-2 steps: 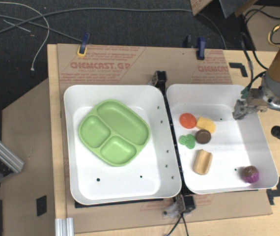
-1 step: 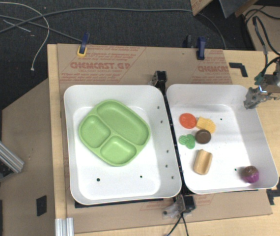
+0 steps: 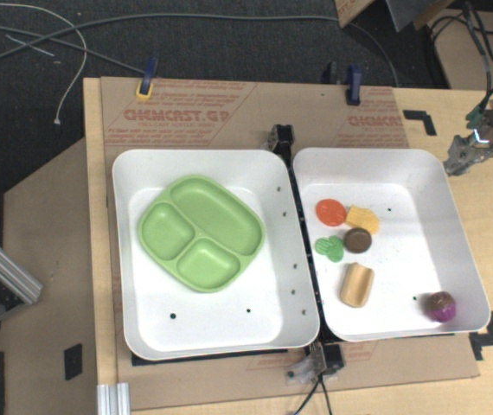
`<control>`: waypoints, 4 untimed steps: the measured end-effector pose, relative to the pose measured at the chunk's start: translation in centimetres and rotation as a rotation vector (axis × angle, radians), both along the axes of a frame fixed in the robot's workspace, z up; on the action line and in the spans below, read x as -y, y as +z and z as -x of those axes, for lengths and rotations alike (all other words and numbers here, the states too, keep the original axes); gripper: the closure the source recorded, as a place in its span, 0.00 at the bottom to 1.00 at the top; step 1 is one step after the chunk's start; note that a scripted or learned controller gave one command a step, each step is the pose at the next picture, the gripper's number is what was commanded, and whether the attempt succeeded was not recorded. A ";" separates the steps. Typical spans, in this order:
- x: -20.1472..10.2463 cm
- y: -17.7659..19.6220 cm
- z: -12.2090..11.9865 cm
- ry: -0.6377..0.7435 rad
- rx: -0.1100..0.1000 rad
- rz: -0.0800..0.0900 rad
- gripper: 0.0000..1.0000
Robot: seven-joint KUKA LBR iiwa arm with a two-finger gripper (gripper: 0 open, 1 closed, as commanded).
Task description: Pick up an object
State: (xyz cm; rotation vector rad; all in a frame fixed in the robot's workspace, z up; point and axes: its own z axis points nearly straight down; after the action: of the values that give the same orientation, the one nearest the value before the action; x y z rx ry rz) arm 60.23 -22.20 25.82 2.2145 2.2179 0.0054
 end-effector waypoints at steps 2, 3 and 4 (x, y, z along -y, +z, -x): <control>-10.5 -1.5 -2.0 0.005 -0.010 -0.005 1.00; -16.1 -1.2 -2.2 0.005 -0.009 -0.006 1.00; -20.6 -1.2 -3.4 0.004 -0.006 -0.004 1.00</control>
State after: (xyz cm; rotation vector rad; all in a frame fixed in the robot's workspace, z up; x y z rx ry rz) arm 63.65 -1.64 24.59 2.2149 2.2274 0.0041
